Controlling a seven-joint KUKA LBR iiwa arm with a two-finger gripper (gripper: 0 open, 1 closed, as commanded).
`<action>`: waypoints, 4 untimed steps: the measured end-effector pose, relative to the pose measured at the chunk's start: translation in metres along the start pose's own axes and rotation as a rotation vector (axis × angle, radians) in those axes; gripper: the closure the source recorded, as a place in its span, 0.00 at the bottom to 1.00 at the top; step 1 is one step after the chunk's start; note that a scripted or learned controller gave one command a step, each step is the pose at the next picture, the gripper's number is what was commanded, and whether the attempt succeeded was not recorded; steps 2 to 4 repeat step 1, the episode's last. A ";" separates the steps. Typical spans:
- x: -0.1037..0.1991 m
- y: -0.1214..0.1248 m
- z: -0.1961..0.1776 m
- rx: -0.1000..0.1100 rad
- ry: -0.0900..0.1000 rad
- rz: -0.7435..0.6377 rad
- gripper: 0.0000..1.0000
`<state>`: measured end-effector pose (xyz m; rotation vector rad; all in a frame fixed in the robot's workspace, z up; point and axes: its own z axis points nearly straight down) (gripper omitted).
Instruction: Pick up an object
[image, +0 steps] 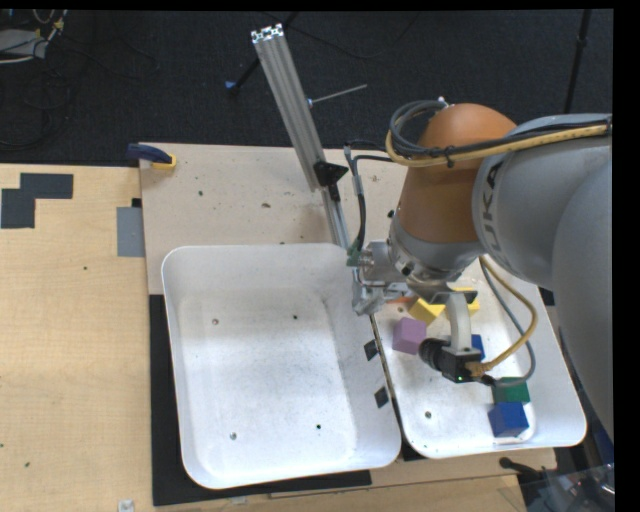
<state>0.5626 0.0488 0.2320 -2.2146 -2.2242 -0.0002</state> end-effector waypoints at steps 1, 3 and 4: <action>0.045 0.013 0.010 0.001 -0.001 0.001 1.00; 0.045 0.013 0.010 0.001 -0.001 0.001 1.00; 0.045 0.013 0.010 0.001 -0.001 0.001 1.00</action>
